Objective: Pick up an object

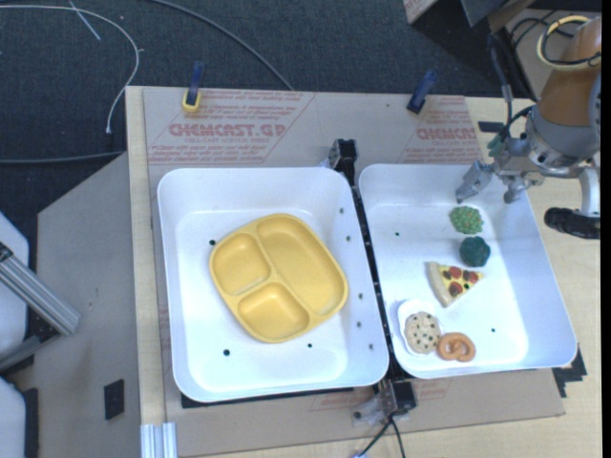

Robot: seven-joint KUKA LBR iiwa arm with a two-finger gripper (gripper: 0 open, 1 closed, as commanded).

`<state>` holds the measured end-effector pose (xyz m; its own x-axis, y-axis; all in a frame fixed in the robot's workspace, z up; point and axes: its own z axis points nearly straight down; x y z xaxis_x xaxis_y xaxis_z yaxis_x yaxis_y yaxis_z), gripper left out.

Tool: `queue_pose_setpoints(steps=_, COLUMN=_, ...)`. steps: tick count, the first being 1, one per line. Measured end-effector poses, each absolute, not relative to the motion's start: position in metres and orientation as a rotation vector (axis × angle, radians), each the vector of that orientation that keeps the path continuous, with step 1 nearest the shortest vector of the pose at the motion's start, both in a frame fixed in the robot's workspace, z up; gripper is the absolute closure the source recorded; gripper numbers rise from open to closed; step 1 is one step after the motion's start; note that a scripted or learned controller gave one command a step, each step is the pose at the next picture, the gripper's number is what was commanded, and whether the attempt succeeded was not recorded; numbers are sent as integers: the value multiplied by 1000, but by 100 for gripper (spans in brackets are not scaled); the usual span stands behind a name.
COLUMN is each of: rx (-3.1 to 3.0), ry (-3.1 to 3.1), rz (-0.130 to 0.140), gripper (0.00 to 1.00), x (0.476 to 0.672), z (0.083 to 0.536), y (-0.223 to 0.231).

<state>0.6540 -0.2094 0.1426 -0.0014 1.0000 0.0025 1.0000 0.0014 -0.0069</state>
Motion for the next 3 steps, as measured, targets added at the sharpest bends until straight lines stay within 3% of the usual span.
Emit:
queue_pose_setpoints(steps=1, rx=-2216, ry=-2219, rz=5, gripper=0, x=653, z=90, y=-208)
queue_pose_setpoints(steps=2, rx=-2221, ry=-2227, rz=-4, gripper=100, x=657, z=107, y=-209)
queue_pose_setpoints(steps=3, rx=-2224, ry=-2228, rz=-6, gripper=100, x=666, z=160, y=-201)
